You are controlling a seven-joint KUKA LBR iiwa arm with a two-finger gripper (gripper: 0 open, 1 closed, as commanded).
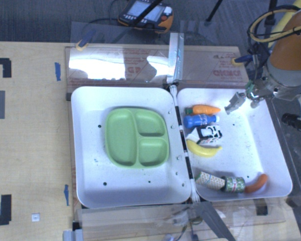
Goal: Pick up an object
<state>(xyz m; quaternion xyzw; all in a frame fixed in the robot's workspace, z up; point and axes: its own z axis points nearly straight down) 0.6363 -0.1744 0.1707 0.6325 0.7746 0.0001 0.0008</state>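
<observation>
Above the right bin's (271, 134) far corner my gripper (237, 102) hovers, holding nothing, whether spread or closed I cannot tell; left bin (85, 134) holds one green tray (137, 137); right bin holds one carrot (206, 109), one bottle (200, 120), one banana (204, 149), one sausage (256, 183); wooden bench (25, 134), grey floor.

Robot lab, taped wooden bench (25, 134), two white bins (85, 104), teach pendant (145, 13) on floor
</observation>
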